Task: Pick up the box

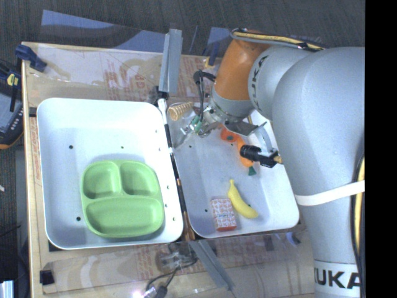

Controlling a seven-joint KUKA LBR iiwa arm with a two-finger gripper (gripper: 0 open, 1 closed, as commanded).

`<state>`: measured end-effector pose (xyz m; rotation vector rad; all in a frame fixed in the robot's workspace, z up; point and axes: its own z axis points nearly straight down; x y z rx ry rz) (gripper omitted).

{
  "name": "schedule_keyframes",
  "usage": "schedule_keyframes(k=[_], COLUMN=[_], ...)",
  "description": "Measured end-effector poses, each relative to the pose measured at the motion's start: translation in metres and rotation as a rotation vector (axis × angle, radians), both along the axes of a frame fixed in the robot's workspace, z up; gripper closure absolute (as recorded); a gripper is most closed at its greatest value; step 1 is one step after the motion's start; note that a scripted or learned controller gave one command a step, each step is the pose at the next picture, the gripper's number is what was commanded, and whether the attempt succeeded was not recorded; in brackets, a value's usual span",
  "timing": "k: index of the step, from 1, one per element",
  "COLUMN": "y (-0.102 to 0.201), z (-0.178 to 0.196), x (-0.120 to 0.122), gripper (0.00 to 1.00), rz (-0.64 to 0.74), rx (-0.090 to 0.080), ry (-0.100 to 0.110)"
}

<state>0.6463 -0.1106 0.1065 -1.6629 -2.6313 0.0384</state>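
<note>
- The claw (201, 124) sits at the upper edge of the right bin (205, 185), just above centre frame — I cannot tell how it is set.
- The box (223, 214) lies flat at the lower middle of that bin, touching the banana (240, 202), well apart from the claw; by my reckoning the pick is not begun.
- Left bin (56, 166) carries a green divided tray (122, 198).
- Beneath both, a pale wooden tabletop (87, 73); dark floor beyond.
</note>
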Motion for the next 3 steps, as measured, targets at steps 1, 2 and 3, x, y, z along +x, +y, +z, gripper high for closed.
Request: schedule_keyframes(k=[1,2,3], y=[-0.023,-0.101,-0.032], z=[0.098,0.119,0.066], x=[0.011,-0.065,-0.12], gripper=[0.0,0.0,0.0], rz=[0.186,0.23,0.403], rx=[0.008,0.009,0.014], ry=[-0.038,-0.037,-0.034])
